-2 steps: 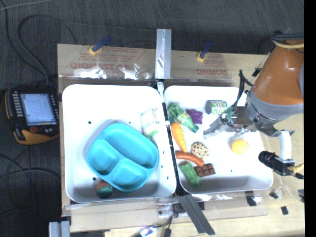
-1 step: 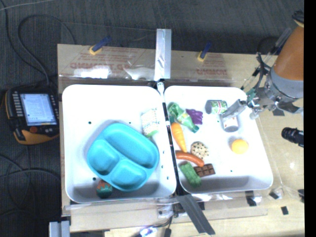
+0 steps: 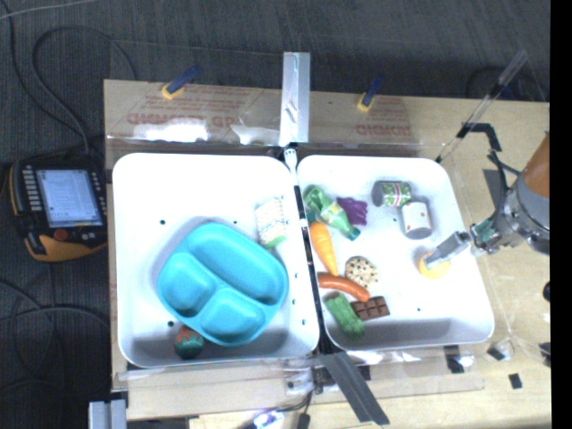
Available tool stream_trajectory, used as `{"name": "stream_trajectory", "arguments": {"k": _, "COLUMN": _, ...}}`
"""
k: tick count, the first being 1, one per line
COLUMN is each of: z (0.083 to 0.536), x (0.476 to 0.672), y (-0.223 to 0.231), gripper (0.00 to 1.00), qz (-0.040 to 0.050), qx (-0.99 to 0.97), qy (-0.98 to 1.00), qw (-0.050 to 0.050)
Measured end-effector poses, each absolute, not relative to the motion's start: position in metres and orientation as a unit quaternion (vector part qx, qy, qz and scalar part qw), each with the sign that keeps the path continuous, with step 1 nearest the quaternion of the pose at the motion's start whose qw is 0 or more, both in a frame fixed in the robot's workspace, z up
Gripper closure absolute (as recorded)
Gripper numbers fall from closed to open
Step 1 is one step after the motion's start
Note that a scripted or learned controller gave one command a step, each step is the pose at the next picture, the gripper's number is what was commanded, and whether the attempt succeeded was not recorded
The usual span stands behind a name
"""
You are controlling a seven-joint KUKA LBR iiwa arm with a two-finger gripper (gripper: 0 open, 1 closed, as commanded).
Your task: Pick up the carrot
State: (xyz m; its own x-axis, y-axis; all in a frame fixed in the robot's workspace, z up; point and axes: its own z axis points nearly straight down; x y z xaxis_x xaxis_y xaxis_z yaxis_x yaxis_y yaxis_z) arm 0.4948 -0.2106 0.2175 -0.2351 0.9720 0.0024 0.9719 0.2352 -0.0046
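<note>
Carrot point(image 3: 323, 247), a tapered smooth orange cone, lies untouched; the end effector's point(image 3: 447, 250) grip state can't be told.

The carrot point(image 3: 323, 247), an orange tapered piece with a green top, was seen lying flat on the floor of the right bin point(image 3: 465, 324), close against that bin's left wall. Its green top was pointed toward the far side of the bin and its narrow tip toward the near side, the body being slightly slanted. It was located well apart from the end effector point(image 3: 460, 243), to that part's left in the camera view, at about the same depth. It was not touched by the end effector and was left resting free.
</note>
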Motion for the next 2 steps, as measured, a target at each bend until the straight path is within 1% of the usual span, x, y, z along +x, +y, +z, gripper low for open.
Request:
{"name": "stream_trajectory", "arguments": {"k": 1, "z": 0.091, "x": 0.496, "y": -0.199, "gripper": 0.0, "qz": -0.0016, "qx": -0.573, "qy": -0.819, "qw": -0.005}}
{"name": "stream_trajectory", "arguments": {"k": 2, "z": 0.09, "x": 0.51, "y": -0.171, "gripper": 0.0, "qz": -0.0013, "qx": -0.591, "qy": -0.806, "qw": -0.008}}
